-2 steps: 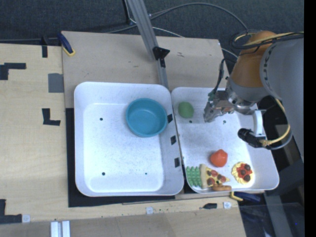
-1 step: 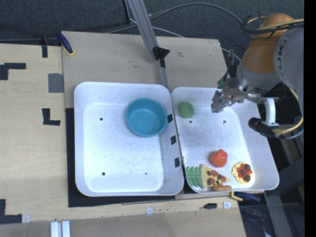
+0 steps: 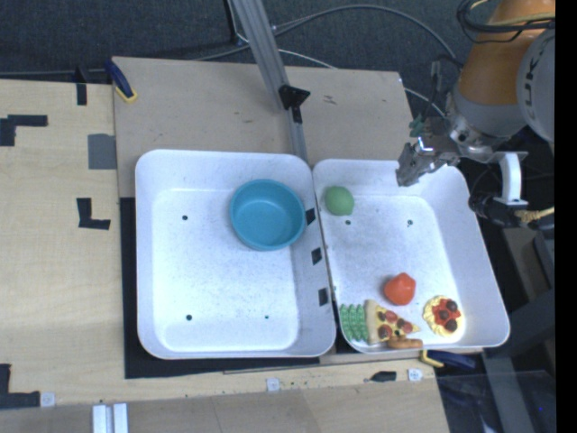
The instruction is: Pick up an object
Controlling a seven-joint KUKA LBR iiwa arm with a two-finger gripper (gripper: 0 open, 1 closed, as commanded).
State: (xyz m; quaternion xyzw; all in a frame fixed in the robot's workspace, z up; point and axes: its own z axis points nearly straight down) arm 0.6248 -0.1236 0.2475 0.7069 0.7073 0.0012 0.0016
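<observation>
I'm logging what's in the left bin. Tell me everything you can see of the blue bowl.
The blue bowl is round, plain light blue and looks like plastic, with a smooth rim and nothing visible inside. It stands upright, mouth up, on the floor of the left bin, in the upper right part near the wall shared with the other bin. Nothing else touches it.

Right bin (image 3: 469,242) centre open; green ball (image 3: 339,200) far-left, toys crowd near edge.

Dark grey carpet floor (image 3: 135,12), pale wooden bench (image 3: 207,106), slanting metal pole (image 3: 261,39)
</observation>
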